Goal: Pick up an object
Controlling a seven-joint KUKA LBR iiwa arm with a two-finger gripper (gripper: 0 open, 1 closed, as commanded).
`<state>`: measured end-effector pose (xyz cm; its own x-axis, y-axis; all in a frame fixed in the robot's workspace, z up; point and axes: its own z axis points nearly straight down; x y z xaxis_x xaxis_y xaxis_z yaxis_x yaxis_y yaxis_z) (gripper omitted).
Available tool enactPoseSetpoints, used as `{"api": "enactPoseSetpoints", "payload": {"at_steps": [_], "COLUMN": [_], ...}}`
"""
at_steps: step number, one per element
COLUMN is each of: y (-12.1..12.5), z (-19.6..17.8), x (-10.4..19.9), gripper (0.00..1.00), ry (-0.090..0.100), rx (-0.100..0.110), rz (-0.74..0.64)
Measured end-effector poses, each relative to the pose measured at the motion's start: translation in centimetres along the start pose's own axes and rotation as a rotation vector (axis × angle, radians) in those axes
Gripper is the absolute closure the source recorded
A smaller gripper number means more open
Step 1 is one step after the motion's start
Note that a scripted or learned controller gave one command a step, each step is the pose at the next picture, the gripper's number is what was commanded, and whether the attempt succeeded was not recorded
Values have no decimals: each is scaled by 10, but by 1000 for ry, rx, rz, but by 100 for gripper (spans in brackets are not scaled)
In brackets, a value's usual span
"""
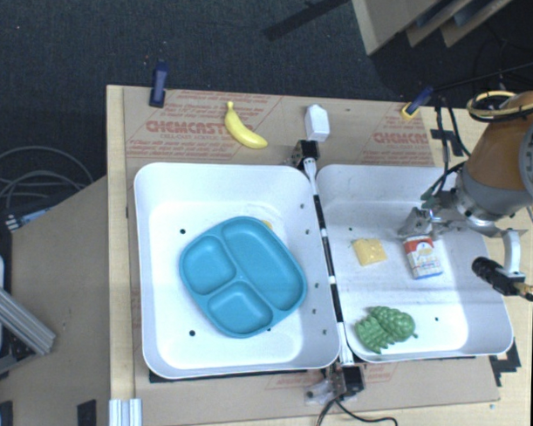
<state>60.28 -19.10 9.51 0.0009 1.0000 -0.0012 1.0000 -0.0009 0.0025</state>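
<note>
Quick count: two white bins (163, 187), one blue divided plate (240, 275), one banana (243, 128), one yellow chunk (369, 251), one green leafy thing (385, 329), one small carton (423, 257).

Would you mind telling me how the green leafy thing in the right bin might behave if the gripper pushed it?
The green leafy thing looks lumpy and irregular, so it would probably slide, not roll. It lies near the right bin's front wall, so a push could jam it there.
</note>
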Motion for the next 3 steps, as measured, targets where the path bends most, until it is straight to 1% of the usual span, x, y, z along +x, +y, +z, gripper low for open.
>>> {"api": "enactPoseSetpoints", "payload": {"at_steps": [1,2,3], "y": [-41,-71,-60], "z": [10,-108,-118], "x": [84,140,194], "gripper": [100,100,100], "ry": [2,2,2], "rx": [1,1,1], "rz": [-2,-2,-3]}}
